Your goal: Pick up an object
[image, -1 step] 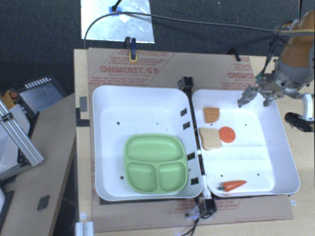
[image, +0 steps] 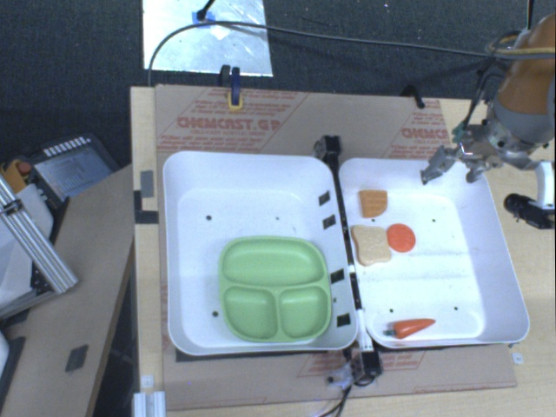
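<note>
- The gripper (image: 452,168) hangs over the far right corner of the right bin (image: 495,233), its two fingers spread apart with nothing between them.
- Four small things lie in that bin: an orange square (image: 373,202), a bread slice (image: 372,244), a red disc (image: 400,237) and a carrot (image: 410,327).
- The disc and the bread slice touch at their edges; the square sits just beyond them, apart; the carrot lies well apart near the front wall.
- All look like toy food: probably light, stiff plastic, smooth and a bit slippery, not fragile.
- The square, bread and disc lie flat and thin, so fingers would have to pinch across the edges; a slip seems likely.
- The carrot looks the easiest take: rounded, clear of neighbours, grasped across its thick middle.
- A green tray (image: 274,287) sits in the left bin (image: 200,189), broad and harder to grip.
</note>
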You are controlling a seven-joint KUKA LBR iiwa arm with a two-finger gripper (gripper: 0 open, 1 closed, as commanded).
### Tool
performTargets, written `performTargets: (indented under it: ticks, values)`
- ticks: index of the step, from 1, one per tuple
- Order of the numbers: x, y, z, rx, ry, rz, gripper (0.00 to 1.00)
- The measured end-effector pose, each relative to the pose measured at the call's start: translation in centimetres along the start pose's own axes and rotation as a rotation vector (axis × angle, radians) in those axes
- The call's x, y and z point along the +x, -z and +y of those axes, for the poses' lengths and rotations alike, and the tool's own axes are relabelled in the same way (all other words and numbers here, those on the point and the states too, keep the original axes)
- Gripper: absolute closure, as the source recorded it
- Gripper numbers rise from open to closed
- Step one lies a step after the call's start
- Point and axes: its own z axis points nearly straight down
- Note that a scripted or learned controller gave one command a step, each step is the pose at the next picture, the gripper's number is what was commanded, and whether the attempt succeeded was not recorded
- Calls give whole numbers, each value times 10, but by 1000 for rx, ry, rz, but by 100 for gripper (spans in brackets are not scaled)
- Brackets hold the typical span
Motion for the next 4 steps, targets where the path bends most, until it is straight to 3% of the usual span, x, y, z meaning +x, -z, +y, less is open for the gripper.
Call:
performTargets:
  ticks: [2, 3, 4]
  values:
    - [7, -113, -1, 4, 2, 1, 0]
    - [7, -98, 2, -5, 4, -1, 100]
    - [3, -33, 2, -7, 1, -2, 100]
